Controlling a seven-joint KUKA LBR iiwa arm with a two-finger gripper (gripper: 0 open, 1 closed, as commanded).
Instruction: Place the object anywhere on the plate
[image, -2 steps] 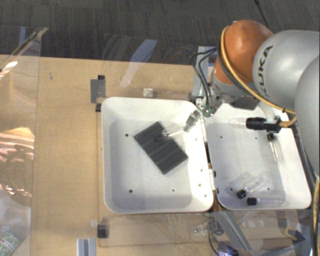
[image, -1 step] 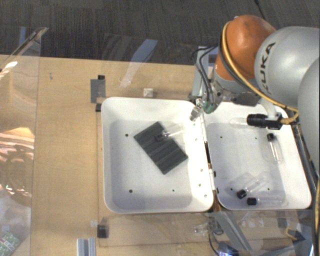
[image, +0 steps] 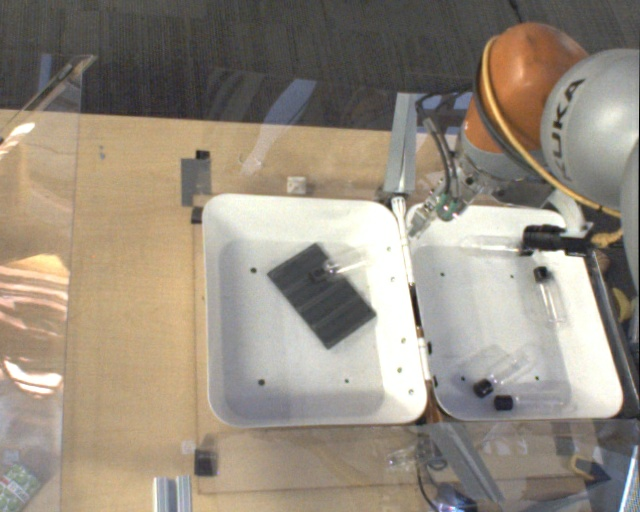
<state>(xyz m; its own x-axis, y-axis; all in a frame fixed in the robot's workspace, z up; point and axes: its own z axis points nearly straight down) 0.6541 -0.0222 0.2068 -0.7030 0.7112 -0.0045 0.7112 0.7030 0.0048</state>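
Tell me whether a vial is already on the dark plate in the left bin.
Yes: a clear vial with a black cap lies flat at the dark ribbed plate's upper edge, partly overhanging it, inside the left bin.

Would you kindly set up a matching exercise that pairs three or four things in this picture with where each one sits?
Things:
1. dark ribbed plate
2. clear vial with a black cap
3. orange band on the arm
4. small pale cube

Places:
A. top right of the view, above the right bin
B. on the wooden bench, just beyond the left bin's far rim
C. middle of the left bin
D. right side of the right bin

Pairs: 1-C, 2-D, 3-A, 4-B
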